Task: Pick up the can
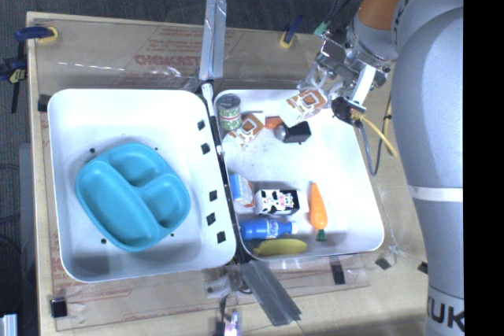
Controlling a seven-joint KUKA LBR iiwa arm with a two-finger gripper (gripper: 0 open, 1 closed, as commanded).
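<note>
Two white bins fill our bench: the can (229, 112) stands upright in the right bin's (346, 169) far-left corner, left of our gripper (309, 101), whose grip we cannot tell.

Bright, even overhead light; white bins (126, 102) near blown out (soft shadows), slight blur.

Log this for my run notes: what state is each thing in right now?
can: upright, far left corner of right bin
claw: above the bin's far edge, apart from the can
blue bottle: lying down
carrot: lying flat
teal tray: in left bin
</note>
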